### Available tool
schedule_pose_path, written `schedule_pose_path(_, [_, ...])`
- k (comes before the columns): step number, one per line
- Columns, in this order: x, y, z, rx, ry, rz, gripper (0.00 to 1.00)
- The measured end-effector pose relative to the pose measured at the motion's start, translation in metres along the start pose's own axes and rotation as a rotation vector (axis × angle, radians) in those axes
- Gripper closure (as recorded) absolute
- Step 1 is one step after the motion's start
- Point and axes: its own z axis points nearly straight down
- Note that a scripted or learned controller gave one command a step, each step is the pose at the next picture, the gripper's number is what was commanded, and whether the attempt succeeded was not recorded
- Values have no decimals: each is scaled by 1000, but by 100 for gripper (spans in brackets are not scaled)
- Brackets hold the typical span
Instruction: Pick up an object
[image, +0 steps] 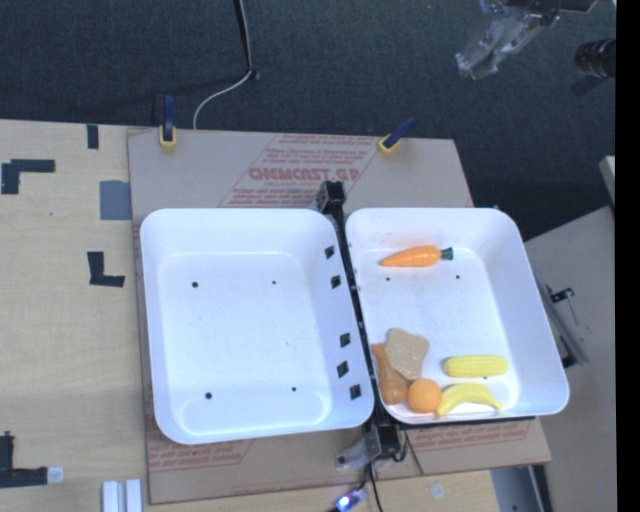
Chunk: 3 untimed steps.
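Gripper (497, 45) high at top right, above dark floor, well apart from both bins; blurred, jaw state cannot tell. Left bin (160, 300): white floor, few dark dots. Right bin (530, 290) holds five items: one carrot (411, 257) near back; one slice of bread (407, 352), one brown piece (389, 380), one orange (424, 396), one corn cob (475, 366), one banana (468, 400) clustered at front edge.

2 white bins sit side by side on the counter (60, 300). The right bin (525, 300) holds a carrot (410, 257) near its far side, and a corn cob (475, 366), banana (470, 400), orange (424, 396) and bread slice (406, 351) clustered at its near edge. The end effector (492, 45) hangs blurred beyond the bins, at top right.
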Motion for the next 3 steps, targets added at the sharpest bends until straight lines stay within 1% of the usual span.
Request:
schedule_pose_path(1, [98,0,4,5,2,-4,100])
schedule_pose_path(2, [167,0,4,5,1,-1,100])
schedule_pose_path(3, [269,0,4,6,2,-4,100])
